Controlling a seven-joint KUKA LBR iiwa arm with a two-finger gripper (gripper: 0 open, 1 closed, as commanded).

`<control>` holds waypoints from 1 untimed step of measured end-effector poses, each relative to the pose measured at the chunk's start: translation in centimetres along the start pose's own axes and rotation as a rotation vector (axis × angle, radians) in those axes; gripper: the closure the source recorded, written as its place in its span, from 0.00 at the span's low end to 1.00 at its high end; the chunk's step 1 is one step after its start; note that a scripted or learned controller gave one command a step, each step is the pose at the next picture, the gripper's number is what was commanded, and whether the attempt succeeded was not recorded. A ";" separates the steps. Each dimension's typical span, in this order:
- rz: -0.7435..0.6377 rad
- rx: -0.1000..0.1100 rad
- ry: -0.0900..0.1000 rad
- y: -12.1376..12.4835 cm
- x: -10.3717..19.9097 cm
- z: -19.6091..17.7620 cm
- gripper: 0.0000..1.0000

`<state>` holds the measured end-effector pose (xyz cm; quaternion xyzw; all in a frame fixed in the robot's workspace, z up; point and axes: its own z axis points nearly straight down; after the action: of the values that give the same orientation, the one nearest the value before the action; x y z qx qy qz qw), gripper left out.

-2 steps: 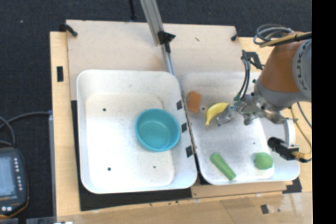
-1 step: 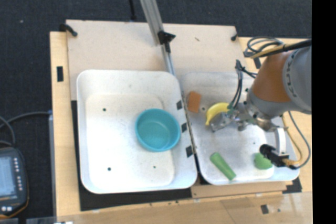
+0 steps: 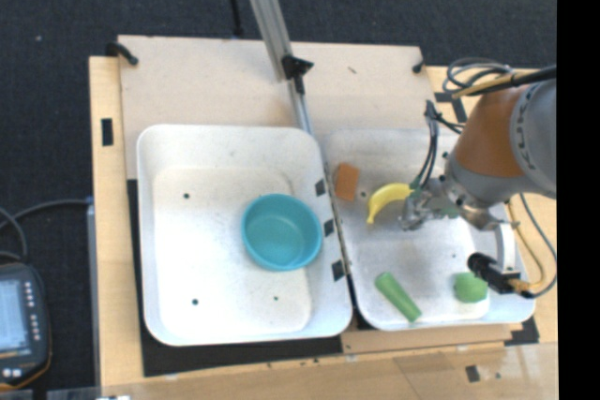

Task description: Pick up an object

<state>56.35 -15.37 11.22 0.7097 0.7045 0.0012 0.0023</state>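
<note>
The right bin holds a yellow banana near its middle, an orange block at its left wall, a green cylinder near the front and a green ball at the front right. My gripper is low in this bin, just right of the banana's right end. The grey wrist and orange band rise behind it to the right. Nothing can be made out between its fingers.
The left bin holds a blue bowl near its right side. A slanted metal pole rises from between the bins at the back. Cables hang by the arm at the right edge of the bench.
</note>
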 end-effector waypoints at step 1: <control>-0.010 -0.001 0.000 0.1 0.5 -4.5 1.00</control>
<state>56.47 -14.88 15.77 0.7062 0.7080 0.0017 0.0027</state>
